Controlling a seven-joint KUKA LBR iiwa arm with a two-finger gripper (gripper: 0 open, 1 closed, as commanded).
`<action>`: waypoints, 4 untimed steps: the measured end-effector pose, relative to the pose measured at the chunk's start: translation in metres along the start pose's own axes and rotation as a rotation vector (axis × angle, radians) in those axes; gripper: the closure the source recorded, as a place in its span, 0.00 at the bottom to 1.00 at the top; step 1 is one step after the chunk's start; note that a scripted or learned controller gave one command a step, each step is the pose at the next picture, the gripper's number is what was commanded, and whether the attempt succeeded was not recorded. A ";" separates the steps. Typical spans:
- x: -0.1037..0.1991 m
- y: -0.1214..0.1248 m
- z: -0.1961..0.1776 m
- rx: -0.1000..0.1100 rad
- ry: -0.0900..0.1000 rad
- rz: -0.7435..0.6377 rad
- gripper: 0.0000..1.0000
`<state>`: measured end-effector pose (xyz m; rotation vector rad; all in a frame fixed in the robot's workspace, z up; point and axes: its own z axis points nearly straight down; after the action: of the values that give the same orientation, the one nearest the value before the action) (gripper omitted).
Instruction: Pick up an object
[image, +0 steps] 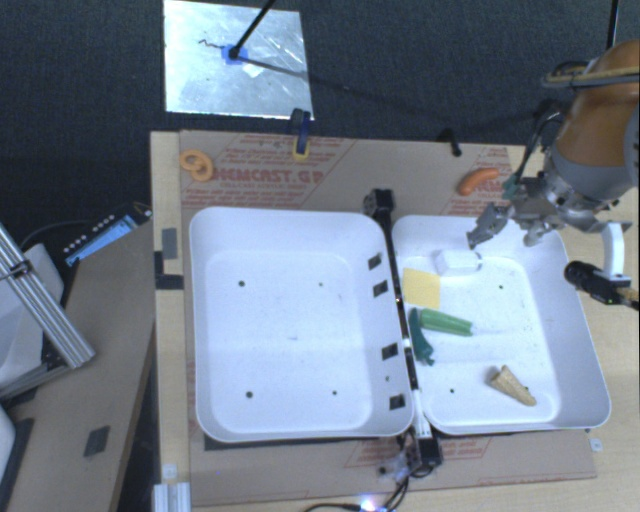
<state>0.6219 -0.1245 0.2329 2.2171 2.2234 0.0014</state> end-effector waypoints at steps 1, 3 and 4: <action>0.000 0.001 -0.011 -0.004 0.000 -0.003 1.00; 0.195 0.001 -0.152 -0.008 0.006 -0.013 1.00; 0.246 -0.014 -0.212 -0.007 0.005 -0.008 1.00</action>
<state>0.6066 0.1212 0.4447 2.2069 2.2316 0.0143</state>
